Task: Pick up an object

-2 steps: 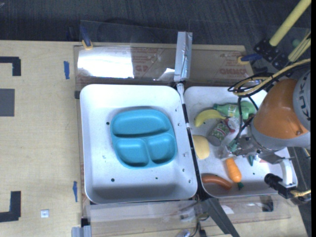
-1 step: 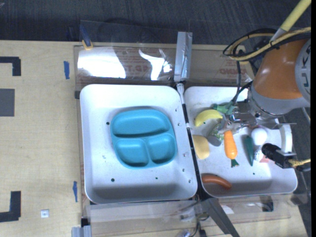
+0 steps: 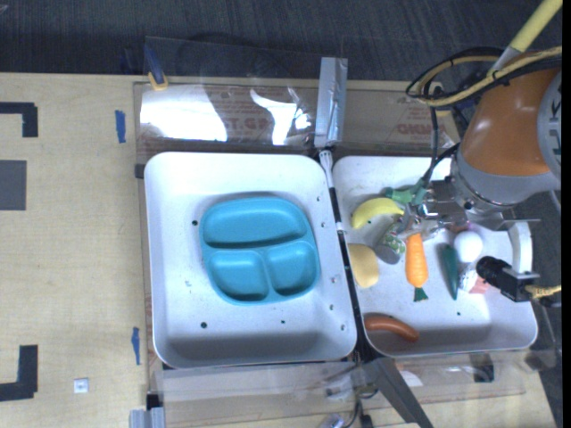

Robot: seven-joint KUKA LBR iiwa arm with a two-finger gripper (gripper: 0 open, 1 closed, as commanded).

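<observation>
- Arm (image 3: 508,136) is reaching in from the right, hanging over the right bin (image 3: 517,333).
- Gripper (image 3: 426,210) is sitting low among the toys near the bin's middle; can't tell its state.
- Banana (image 3: 375,210) is lying just left of it, carrot (image 3: 416,261) just below it.
- Yellow potato-like piece (image 3: 363,264) is resting against the left wall, sausage (image 3: 390,326) near the front edge.
- Left bin (image 3: 169,185) is holding a blue divided plate (image 3: 259,246).
</observation>
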